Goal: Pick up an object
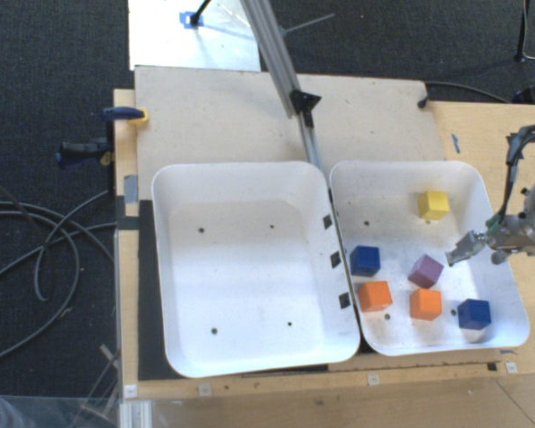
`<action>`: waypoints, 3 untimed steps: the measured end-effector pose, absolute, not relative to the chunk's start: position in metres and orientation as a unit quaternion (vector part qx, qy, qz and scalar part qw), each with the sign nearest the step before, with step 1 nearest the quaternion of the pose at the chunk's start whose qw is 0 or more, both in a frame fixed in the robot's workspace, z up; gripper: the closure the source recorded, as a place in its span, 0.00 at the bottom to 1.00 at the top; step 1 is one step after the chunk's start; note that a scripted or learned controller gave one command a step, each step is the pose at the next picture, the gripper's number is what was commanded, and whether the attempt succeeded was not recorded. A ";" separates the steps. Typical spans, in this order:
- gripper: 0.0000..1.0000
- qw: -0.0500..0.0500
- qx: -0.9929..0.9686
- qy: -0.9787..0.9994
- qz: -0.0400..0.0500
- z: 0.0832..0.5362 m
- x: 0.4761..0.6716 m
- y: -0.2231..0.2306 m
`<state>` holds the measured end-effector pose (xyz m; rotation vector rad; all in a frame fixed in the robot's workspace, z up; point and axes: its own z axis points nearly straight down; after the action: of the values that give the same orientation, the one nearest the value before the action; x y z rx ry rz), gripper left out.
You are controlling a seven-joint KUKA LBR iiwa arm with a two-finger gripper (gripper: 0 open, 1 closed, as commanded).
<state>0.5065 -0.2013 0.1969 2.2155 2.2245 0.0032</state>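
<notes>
Dark carpet surrounds your worktop (250, 114), a pale board with loose cables trailing over the floor at the left of the frame and a blue-and-yellow clamp (125, 114) gripping the board's upper-left edge. A grey metal pole (276, 52) slants down from the top centre to the seam between the two bins, probably part of a stand for the rig.

The left bin (250, 185) is bare white plastic. All your candidates sit in the right bin (401, 181): a yellow cube (433, 204) alone toward its upper right, then a loose cluster lower down with a blue cube (365, 259), a purple cube (425, 271), an orange cube (373, 295), a second orange cube (425, 304) and a dark blue cube (473, 314) near the lower-right corner. They lie scattered and tilted at random, as tipped-in blocks would, which leaves gaps for fingers around most of them.

The end effector (468, 248) reaches in from the right edge over the right bin's rim, angled down and leftward, its tip just right of the purple cube and above the dark blue one. Nothing sits between its fingers, but you cannot tell from this slant whether they are spread or closed. The purple cube looks like the nearest target; no grasp has been made yet.
</notes>
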 end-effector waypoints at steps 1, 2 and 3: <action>0.00 -0.001 0.706 0.708 0.000 0.087 0.498 -0.170; 0.00 0.000 0.707 0.707 0.000 0.090 0.484 -0.179; 0.00 0.002 0.707 0.707 0.000 0.091 0.485 -0.199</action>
<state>0.4848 -0.1992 0.0906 2.2189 2.2192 0.0009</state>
